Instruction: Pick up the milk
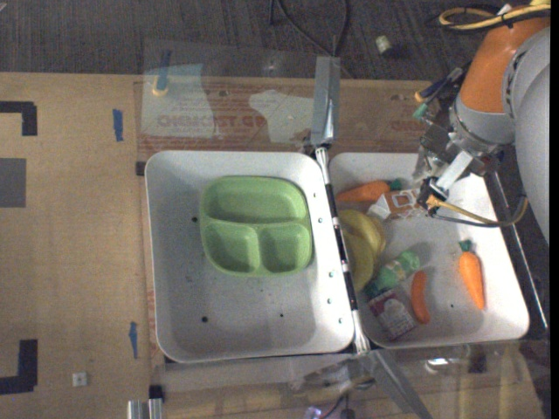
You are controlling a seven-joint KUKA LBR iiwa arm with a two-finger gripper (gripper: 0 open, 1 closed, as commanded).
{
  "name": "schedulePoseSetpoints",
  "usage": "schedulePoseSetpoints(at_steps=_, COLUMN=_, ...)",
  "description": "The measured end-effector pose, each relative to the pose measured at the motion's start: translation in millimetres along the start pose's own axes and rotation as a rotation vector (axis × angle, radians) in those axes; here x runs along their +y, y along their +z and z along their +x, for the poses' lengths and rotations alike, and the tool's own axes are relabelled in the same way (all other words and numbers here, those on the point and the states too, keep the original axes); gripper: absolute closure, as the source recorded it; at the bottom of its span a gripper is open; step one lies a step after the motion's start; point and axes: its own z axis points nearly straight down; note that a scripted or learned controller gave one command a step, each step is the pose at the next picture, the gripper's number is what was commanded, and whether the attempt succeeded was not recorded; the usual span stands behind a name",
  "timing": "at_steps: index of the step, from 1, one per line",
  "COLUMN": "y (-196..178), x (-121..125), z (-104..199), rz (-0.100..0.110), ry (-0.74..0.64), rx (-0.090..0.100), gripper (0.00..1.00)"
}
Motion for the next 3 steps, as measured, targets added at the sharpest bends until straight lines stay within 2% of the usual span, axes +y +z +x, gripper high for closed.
schedulePoseSetpoints(at_steps=1, y=0, x=-1, z=2, rz=0.001, ry=-0.002, rx=0.0, gripper=0.0)
schedulePoseSetpoints(at_steps=2, y=83, x=28, z=-22, rz=-0.011, ry=-0.05, rx=0.004, gripper=0.0)
schedulePoseSetpoints(at_steps=3, y=-54, x=56, z=-34, rz=-0.001, ry=-0.076, rx=0.0, gripper=0.0)
